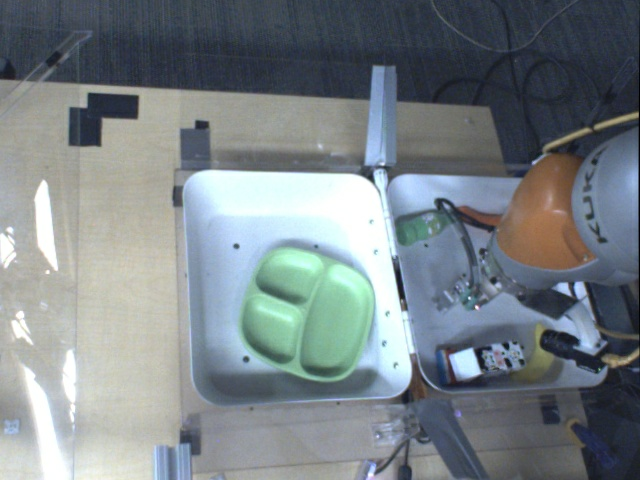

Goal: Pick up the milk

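- A pale wooden bench [100, 318] carries two shallow white bins side by side.
- The arm [545, 218], grey with an orange band, reaches in from the right and hangs over the right bin [430, 268].
- The left bin [220, 218] holds a green divided plate [308, 313], which plays no part in this step.
- The milk [487, 359] looks to be the small white carton with dark patches. It lies on its side along the near wall of the right bin, with a red and blue end pointing left.
- A yellow item [540, 366] touches the carton's right end. A grasp is best made toward the carton's middle or left, away from it.
- A green bottle [418, 228] lies in the far left corner of the right bin, well apart from the milk.
- The hand [467, 296] sits mid-bin, near the carton but farther from the viewer. Whether it is open or closed cannot be told, and nothing is seen in its hold.
- The hand likely needs to shift toward the near wall, turn to span the carton's short width, then descend. The wall just beside the carton leaves little room on that side.
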You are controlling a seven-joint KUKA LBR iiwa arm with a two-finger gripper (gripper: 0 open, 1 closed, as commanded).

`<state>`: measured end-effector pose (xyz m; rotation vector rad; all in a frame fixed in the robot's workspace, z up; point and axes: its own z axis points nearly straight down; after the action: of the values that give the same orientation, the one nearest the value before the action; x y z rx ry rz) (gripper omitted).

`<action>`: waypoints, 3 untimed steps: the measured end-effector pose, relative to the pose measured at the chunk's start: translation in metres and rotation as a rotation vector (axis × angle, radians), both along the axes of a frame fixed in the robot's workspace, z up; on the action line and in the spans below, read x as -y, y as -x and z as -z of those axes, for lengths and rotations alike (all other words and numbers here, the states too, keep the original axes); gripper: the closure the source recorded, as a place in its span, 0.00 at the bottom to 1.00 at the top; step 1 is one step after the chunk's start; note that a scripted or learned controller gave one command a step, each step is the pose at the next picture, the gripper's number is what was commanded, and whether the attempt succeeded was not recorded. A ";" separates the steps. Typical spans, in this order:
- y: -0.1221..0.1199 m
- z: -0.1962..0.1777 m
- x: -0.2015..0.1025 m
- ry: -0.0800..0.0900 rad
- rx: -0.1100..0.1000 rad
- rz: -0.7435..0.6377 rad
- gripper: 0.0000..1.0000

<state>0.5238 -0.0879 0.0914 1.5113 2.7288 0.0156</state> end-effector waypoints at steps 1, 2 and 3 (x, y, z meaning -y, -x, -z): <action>-0.045 0.001 0.001 -0.004 -0.010 0.191 1.00; -0.086 0.002 0.003 -0.006 -0.010 0.309 1.00; -0.046 0.001 0.039 0.000 -0.010 0.077 1.00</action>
<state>0.5695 -0.1272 0.0903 1.6197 2.6758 0.0066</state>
